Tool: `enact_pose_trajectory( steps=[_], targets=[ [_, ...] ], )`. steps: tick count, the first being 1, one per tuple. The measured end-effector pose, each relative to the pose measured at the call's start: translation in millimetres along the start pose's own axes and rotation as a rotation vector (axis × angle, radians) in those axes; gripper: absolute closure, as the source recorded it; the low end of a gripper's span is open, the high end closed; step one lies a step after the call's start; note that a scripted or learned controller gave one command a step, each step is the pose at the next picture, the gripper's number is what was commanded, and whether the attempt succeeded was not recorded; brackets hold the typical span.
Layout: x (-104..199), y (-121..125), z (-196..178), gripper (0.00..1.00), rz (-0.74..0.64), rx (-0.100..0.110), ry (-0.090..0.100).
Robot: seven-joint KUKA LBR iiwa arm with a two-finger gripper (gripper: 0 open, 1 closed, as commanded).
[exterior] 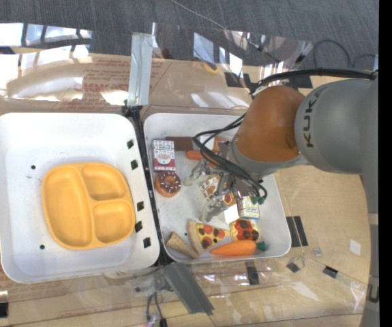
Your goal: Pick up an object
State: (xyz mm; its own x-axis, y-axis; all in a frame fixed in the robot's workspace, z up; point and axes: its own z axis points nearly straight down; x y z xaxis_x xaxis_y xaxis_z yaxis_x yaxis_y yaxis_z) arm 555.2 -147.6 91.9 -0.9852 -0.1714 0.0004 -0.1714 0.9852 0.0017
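Observation:
My gripper (213, 191) hangs low in the middle of the right bin (277, 231), under the orange wrist band. A chocolate donut (168, 183) lies just left of it. A pizza slice (206, 235), a carrot (233, 248) and a red and yellow toy (245, 230) lie just in front of it, near the bin's front wall. A small bottle (248, 207) sits at its right side. A red and white carton (163, 154) stands at the bin's back left. The wrist hides whatever lies right under it.
The left bin (11, 142) holds a yellow divided plate (86, 203). A bread slice (180, 245) lies in the right bin's front left corner. A brown bar (179, 143) and an orange stick (194, 155) lie near its back wall. The arm covers the bin's right side.

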Motion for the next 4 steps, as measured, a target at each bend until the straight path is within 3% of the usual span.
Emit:
enact_pose_trajectory(
  steps=[2, 3, 4],
  targets=[
    [-4, 0, -1, 0.00, 0.357, 0.002, -0.005],
    [33, 2, -1, 0.00, 0.453, 0.001, -0.004],
    [-38, -7, -1, 0.00, 0.714, 0.002, -0.004]
  ],
)
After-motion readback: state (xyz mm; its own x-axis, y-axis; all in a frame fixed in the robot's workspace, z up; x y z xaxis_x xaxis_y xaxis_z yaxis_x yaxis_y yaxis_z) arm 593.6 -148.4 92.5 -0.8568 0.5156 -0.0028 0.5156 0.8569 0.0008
